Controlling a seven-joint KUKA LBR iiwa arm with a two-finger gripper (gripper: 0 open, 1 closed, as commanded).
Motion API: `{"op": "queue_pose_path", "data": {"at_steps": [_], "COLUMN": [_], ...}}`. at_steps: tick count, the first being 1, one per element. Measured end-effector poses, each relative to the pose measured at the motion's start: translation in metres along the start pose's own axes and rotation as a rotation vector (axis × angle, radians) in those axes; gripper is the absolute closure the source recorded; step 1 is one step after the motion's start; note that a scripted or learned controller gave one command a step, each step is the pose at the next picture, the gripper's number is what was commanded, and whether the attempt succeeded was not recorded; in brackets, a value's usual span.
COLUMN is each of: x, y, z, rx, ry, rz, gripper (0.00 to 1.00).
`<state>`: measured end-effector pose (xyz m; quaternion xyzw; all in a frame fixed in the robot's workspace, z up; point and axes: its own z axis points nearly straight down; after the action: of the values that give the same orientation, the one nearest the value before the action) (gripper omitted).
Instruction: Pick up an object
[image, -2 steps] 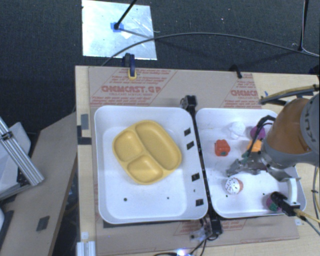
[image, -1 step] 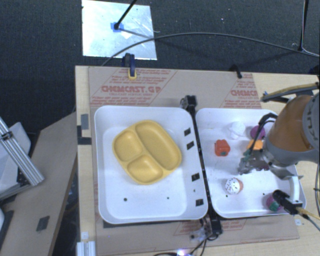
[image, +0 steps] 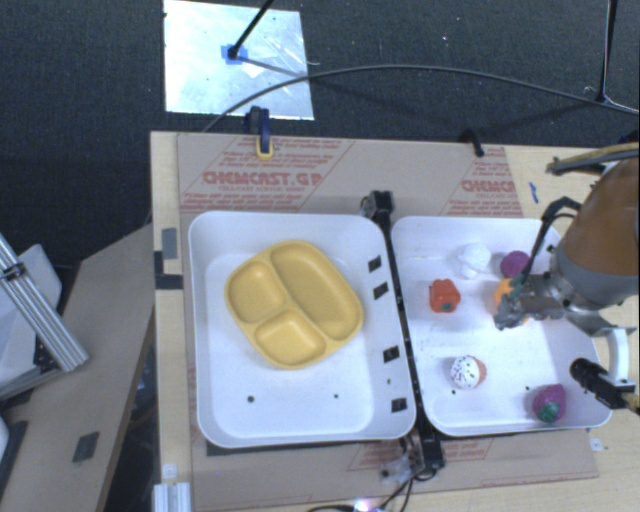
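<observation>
Orange object (image: 503, 292): small, rounded, right bin (image: 430, 400), touching the gripper (image: 508, 312); you can't read its axis. Grip state: can't tell. Nearby you've got a red-orange pepper (image: 443, 295), speckled ball (image: 466, 372), purple pieces. Left bin (image: 220, 400) holds a glossy yellow divided tray (image: 293, 303). Cardboard bench, dark carpet.

A dark carpeted floor (image: 80, 110) surrounds the bench (image: 165, 330), whose pale wood top shows along its left edge; a brown cardboard sheet (image: 330, 170) with red print covers the bench towards its far edge, held there by a small blue and yellow clamp (image: 261, 130). Beyond the far edge a shiny silver sheet (image: 235, 60) lies on the floor, marked with blue tape (image: 235, 53); black cables (image: 420, 72) arc over the carpet; a ribbed aluminium rail (image: 35, 305) slants by the bench's left edge.
</observation>
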<state>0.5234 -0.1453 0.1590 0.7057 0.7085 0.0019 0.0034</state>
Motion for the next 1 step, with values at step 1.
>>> {"op": "queue_pose_path", "data": {"at_steps": [1], "x": [-0.0039], "y": [0.0008], "z": [-0.0641], "rx": [-0.001], "ry": [-0.001], "rz": [0.0], "gripper": [1.0]}}
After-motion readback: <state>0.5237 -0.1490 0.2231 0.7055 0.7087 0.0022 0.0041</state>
